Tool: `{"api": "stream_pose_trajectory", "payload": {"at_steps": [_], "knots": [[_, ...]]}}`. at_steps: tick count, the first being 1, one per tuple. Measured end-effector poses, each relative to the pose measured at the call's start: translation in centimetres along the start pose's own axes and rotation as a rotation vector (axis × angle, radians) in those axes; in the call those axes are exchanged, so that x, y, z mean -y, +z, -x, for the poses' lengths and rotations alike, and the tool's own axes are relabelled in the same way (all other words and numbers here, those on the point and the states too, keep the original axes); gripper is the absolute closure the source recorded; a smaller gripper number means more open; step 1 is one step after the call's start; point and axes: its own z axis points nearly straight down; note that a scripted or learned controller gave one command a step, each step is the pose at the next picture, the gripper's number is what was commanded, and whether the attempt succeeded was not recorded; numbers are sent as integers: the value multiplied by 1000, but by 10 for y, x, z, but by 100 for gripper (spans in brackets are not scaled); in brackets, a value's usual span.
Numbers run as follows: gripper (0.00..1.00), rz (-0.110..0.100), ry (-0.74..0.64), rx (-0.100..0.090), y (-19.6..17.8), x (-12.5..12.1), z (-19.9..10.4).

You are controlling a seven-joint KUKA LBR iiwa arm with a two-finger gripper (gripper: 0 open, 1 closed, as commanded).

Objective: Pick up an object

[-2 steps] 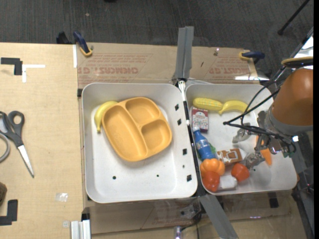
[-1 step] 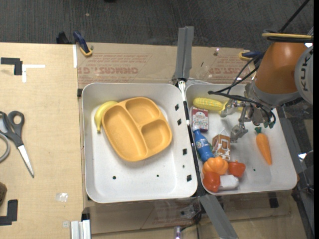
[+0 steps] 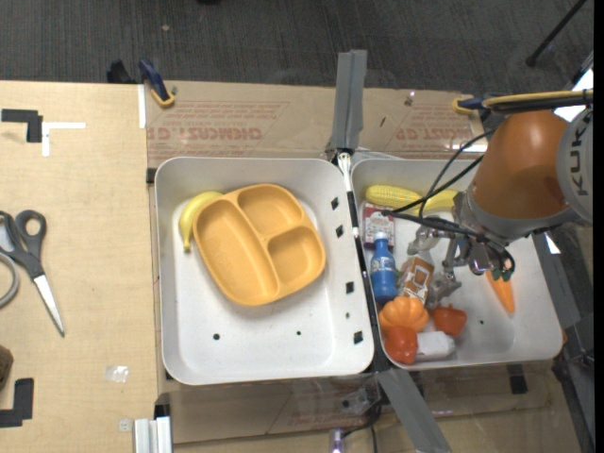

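Two bins (image 3: 179, 347): left w/ yellow tray (image 3: 260, 243), banana (image 3: 193, 213); right w/ blue bottle (image 3: 382, 270), carrot (image 3: 504, 293); tool (image 3: 444, 270) state unclear.

Wooden bench (image 3: 75, 347) — two white bins (image 3: 189, 347), scissors (image 3: 33, 262), blue clamp (image 3: 156, 81)

Left bin (image 3: 189, 347): divided yellow plate (image 3: 260, 243) and banana (image 3: 193, 213) fill the far half; near floor open.
Right bin (image 3: 528, 343): left side crowded by blue bottle (image 3: 382, 270), corn (image 3: 392, 196), orange toys (image 3: 406, 314); near right corner free.
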Motion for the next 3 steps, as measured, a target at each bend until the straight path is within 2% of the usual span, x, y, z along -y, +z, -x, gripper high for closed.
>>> {"api": "stream_pose_trajectory", "payload": {"at_steps": [1,2,3], "knots": [[0,-2,-94,7,-1,-27,-50],[0,-1,-200,3,-1,26,-11],[0,0,-69,5,-2,20,49]]}}
